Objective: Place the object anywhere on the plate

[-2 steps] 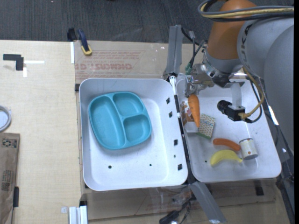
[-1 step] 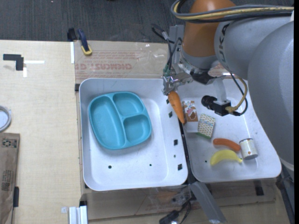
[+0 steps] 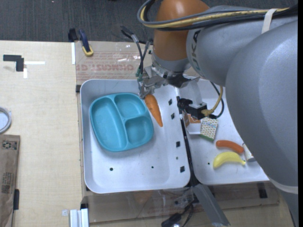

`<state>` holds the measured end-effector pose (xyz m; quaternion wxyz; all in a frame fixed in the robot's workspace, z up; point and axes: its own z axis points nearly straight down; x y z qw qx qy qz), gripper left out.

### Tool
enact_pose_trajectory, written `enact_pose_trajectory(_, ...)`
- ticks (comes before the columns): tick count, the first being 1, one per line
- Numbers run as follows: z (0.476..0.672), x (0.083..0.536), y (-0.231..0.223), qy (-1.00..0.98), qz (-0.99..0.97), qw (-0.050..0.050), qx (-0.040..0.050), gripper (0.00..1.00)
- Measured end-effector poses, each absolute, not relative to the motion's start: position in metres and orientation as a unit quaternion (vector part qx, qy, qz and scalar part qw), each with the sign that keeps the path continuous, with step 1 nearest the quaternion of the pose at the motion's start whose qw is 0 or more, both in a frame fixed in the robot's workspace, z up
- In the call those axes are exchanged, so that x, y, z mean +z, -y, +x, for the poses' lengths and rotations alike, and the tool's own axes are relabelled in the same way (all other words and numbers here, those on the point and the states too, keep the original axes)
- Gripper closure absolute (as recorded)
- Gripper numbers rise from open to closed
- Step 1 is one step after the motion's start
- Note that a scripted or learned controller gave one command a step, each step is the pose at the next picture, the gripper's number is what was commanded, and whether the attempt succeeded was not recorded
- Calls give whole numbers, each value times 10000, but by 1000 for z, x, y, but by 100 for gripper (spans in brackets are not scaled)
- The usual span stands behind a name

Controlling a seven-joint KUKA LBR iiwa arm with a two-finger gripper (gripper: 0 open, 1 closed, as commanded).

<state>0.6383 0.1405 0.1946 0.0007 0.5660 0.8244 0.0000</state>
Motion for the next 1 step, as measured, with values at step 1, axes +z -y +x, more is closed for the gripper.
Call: enact_pose_trajectory(1,649,151,-106,-8693,4942,0,-11,100)
